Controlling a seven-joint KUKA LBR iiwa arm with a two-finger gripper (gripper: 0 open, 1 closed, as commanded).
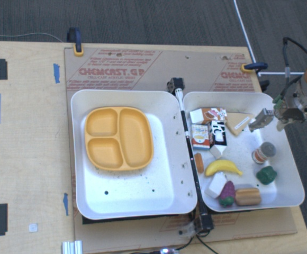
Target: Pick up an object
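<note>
Objects for picking lie heaped in the right bin (pixel 294 187), and none is between the gripper's fingers. Going left to right, the pale wooden bench (pixel 26 157) carries black corner marks, blue tape strips and a grey-blue patch at its left. A brown sheet printed with red lettering (pixel 111 67) lies under both bins, clamped at its far corners. The left bin (pixel 143 194) holds a yellow divided plate (pixel 119 138) in its far left part. A black rail (pixel 188 142) runs along the seam between the bins. In the right bin small boxes and cartons (pixel 206 128) cluster at the far left, a banana (pixel 223 168) lies near the middle, a purple piece (pixel 227 193) and a hot-dog bun (pixel 247 196) sit at the near edge, and a small can (pixel 263 152) and green vegetable (pixel 267 174) are to the right. The gripper (pixel 264 118) hovers over the bin's far right, its fingers slightly parted and empty. Dark grey carpet (pixel 143 9) covers the floor beyond the bench.
</note>
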